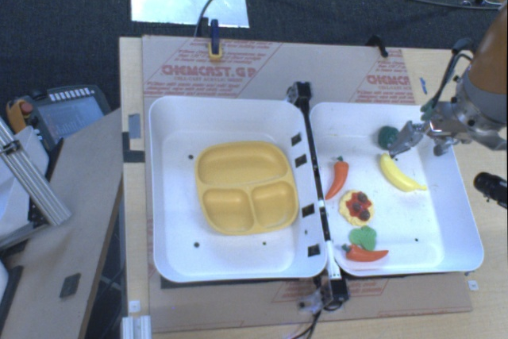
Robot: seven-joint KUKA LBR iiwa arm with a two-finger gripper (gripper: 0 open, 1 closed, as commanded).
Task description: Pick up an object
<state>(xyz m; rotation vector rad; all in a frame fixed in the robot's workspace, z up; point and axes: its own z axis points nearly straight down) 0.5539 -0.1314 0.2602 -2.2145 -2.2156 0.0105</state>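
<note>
The right bin (452,250) holds several toy foods. A dark green round piece (386,136) lies at its back, and a yellow banana (401,173) sits just in front of it. A red chili (337,177) lies by the divider. A round pizza-like piece (357,206) and a green and red vegetable (365,246) lie nearer the front. My gripper (425,141) hangs over the back right of this bin, just right of the green piece and above the banana's far end. It is open, with nothing between its fingers.
The left bin (171,171) holds a yellow compartment tray (242,186). A black clip strip (311,171) runs between the two bins. A teach pendant (67,115) and an aluminium rail (32,175) lie on the side table at left.
</note>
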